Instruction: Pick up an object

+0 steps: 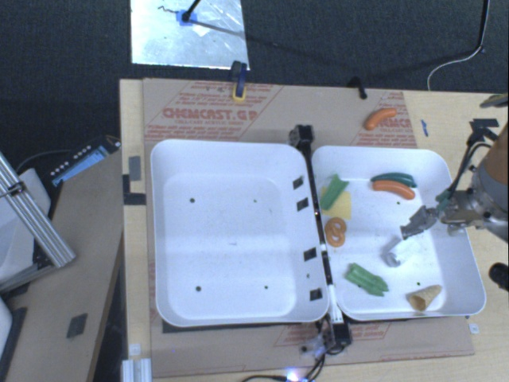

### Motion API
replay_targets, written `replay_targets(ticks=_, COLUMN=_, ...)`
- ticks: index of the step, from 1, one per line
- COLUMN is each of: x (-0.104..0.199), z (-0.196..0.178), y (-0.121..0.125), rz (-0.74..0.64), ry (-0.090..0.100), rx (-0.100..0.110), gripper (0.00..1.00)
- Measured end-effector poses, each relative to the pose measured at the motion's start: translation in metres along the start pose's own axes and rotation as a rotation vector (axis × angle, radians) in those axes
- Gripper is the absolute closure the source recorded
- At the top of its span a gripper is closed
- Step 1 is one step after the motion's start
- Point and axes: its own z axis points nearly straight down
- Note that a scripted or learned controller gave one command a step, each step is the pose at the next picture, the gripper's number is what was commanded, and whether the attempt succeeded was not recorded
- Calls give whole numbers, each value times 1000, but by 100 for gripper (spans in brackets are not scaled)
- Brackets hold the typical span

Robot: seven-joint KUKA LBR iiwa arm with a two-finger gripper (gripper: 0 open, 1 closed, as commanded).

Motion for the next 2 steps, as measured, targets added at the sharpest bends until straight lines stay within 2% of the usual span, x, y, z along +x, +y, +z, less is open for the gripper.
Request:
replay_targets(ticks=1, x=73, z=130, y=-4, rz=-7, ry=6, rx=12, gripper=0)
replay_targets(ticks=2, x=68, z=112, y=-1, rz=0, ry=0, rx=-2, gripper=100)
